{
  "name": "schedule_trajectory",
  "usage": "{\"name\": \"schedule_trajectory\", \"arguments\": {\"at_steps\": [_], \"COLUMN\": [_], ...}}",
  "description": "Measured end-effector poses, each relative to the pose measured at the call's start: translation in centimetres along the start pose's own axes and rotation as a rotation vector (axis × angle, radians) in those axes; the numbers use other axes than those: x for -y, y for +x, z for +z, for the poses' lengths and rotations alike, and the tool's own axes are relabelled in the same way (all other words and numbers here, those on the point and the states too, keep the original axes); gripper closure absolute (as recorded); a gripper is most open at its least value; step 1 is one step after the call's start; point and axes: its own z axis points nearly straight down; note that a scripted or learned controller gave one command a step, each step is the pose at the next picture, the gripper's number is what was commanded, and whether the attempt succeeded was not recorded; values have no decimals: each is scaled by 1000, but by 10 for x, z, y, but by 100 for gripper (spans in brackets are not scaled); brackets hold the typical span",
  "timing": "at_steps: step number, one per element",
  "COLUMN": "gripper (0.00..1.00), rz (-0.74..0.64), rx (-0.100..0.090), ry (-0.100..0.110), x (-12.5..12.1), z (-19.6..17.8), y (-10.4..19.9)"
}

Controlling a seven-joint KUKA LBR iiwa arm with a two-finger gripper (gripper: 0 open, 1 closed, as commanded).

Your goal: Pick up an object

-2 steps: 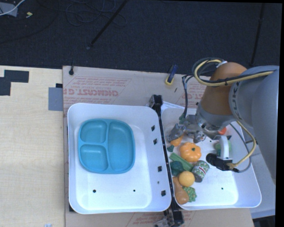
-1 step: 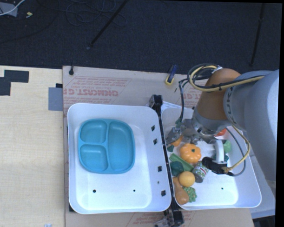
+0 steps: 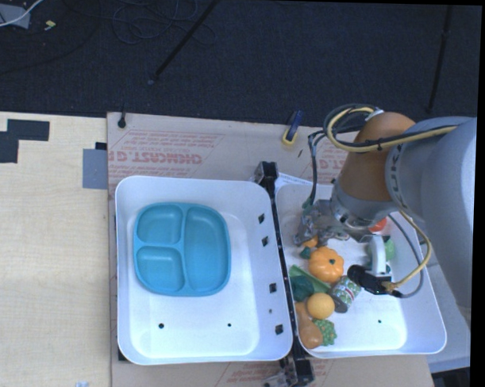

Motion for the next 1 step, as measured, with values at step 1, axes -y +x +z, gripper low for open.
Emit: {"name": "schedule_trajectory", "arguments": {"at_steps": [1], "gripper": [100], "rz": [0], "rx": [1], "ry": [-6], "x": [1], "z": [-44], "y": [-7]}}
